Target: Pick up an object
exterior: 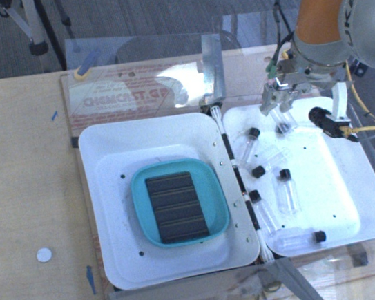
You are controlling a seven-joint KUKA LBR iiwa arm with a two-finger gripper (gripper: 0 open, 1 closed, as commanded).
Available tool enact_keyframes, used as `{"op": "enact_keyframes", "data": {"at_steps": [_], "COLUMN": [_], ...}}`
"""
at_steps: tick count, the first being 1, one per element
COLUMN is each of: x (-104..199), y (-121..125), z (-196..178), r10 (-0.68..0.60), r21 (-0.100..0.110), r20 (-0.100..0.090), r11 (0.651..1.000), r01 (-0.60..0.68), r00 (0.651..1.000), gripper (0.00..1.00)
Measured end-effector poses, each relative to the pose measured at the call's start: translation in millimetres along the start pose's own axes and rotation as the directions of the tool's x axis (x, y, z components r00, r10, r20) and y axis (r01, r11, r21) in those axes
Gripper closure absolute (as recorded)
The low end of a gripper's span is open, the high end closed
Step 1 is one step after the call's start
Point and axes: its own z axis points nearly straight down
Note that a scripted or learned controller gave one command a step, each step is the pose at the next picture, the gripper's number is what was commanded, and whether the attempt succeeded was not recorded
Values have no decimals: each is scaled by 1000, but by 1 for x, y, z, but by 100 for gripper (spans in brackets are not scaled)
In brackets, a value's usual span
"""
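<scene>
Several clear vials with black caps lie in the right bin (359,176). One vial (287,195) lies mid-bin, cap toward the back. Another (297,239) rests along the front wall. A third (249,145) lies near the divider, and a clear vial (283,125) sits at the back. My gripper (275,106) hangs over the bin's back left part, just above that back vial. Its fingers stand apart and open, and I see nothing between them.
The left bin (105,158) holds a teal tray (140,195) with a dark ridged block (176,207) in it. A metal divider post (214,72) rises behind the bins. A black cable connector (325,122) hangs by the wrist, over the right bin's back.
</scene>
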Motion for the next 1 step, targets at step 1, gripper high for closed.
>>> {"op": "enact_keyframes", "data": {"at_steps": [1], "x": [49], "y": [3], "z": [-24], "r10": [54], "r21": [-1], "r20": [0], "r11": [999], "r01": [-54], "r00": [999], "gripper": [100]}}
